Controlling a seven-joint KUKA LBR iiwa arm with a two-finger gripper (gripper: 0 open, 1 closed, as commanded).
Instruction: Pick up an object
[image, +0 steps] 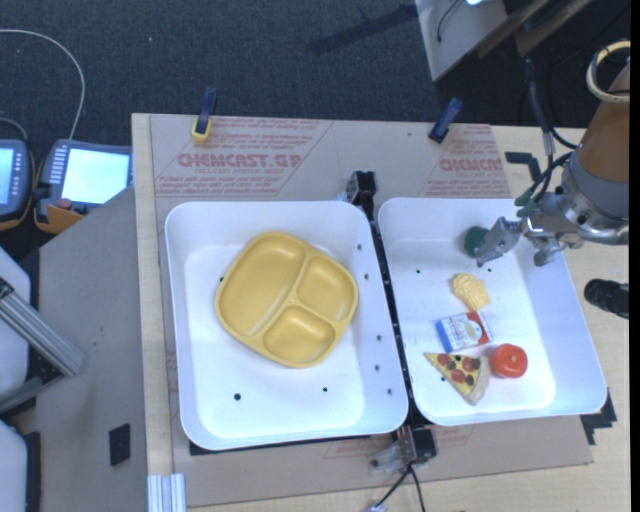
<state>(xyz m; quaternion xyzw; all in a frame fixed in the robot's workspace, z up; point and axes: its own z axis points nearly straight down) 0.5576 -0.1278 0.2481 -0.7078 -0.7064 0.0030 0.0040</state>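
toys (470, 335) cluster mid right bin (570, 400), gripper (520, 245) near its far rim.

Cardboard-topped bench (300, 160) under two white bins (190, 330) (570, 390) side by side

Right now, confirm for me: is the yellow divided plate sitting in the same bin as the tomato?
No: the yellow divided plate lies in the left bin, while the tomato sits in the right bin.
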